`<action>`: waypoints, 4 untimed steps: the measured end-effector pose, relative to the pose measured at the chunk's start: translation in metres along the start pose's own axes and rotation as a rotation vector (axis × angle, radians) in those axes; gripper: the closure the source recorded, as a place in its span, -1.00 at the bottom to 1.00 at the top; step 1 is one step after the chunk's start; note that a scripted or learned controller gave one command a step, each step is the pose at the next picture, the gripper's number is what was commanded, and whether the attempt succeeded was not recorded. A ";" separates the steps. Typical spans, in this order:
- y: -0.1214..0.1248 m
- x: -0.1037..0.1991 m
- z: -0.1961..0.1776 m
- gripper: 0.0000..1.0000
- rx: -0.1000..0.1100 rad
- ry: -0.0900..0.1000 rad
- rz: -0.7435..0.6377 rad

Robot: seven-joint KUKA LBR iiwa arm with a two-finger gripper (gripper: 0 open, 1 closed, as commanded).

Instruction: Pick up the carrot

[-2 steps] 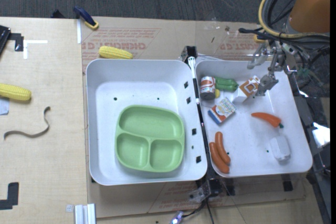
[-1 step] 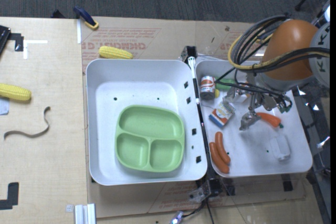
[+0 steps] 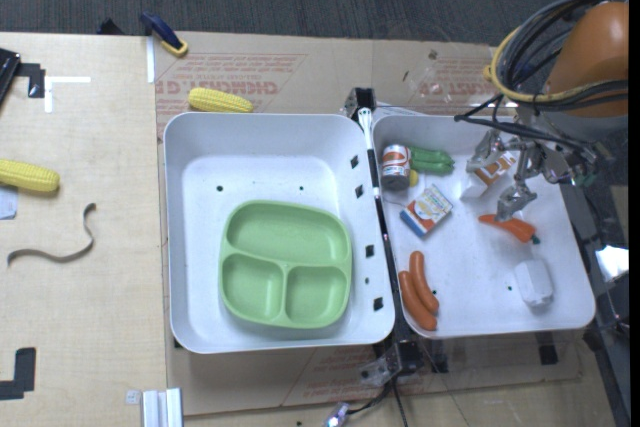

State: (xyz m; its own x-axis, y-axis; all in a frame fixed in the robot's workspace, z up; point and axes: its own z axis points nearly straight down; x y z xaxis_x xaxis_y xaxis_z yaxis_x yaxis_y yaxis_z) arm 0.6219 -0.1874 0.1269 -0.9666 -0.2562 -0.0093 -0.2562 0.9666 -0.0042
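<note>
Carrot [image 3: 510,228]: laid flat in the right bin [image 3: 560,315], just at 6 o'clock of the gripper [image 3: 512,199]. Jaw state cannot be told; nothing is seen gripped.

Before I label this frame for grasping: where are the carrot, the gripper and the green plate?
carrot [image 3: 512,228], camera view, orange middle.
gripper [image 3: 510,203], camera view, between fingertips.
green plate [image 3: 232,267], camera view, left rim.

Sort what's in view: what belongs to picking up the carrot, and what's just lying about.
For the job:
carrot
hand
right bin

Lying about:
green plate
left bin
can
green pepper
small box
hot dogs
two corn cobs
</note>
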 end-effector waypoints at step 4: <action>-0.003 0.123 0.033 -1.00 -0.004 0.004 -0.232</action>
State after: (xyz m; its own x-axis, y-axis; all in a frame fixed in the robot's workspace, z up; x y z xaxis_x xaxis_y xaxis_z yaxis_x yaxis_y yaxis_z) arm 0.5044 -0.2217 0.0923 -0.8818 -0.4717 -0.0044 -0.4717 0.8818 -0.0014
